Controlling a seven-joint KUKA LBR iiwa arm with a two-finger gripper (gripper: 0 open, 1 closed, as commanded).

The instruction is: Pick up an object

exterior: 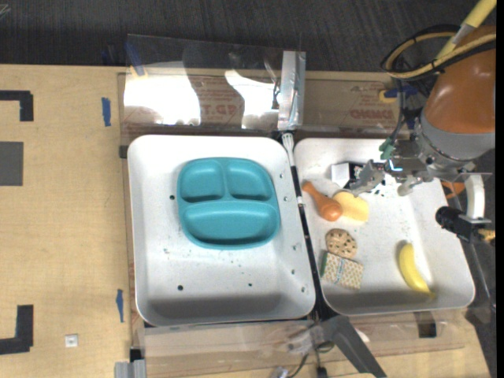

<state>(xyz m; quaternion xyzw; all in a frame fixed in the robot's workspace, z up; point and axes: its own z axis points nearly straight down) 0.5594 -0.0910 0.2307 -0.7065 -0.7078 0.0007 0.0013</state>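
I hang over the back of the right bin [461,294], and whether my jaws [383,176] are open or closed I cannot tell from this angle. The pickable things lie loose there: an orange carrot [321,201] touching a yellow piece [354,208], a round cracker [341,242] resting against a patterned packet [343,272], a banana [413,268] apart near the front. The left bin [150,211] bears a teal divided plate [228,201]. The carrot lies nearest me, so I judge it my likeliest target
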